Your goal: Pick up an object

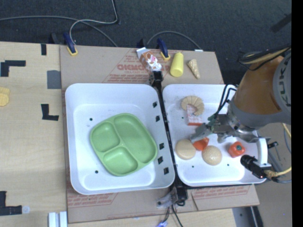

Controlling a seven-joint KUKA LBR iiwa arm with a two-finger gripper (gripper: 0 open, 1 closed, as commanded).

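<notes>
Small orange piece (201, 144) right at the tool (199, 138) tip

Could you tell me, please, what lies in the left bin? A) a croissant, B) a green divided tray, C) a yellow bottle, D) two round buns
B: the green divided tray lies tilted on the floor of the left bin.

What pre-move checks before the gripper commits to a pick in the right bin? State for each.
1. Gripper over right bin: ok.
2. Target under the fingertips, small orange-red piece: ok.
3. Object between the fingers: cannot tell.
4. Neighbours crowd the target, tan bun touching it, second bun close: not ok.
5. Red tomato toy apart from the target: ok.
6. Green tray in left bin, out of path: ok.
</notes>
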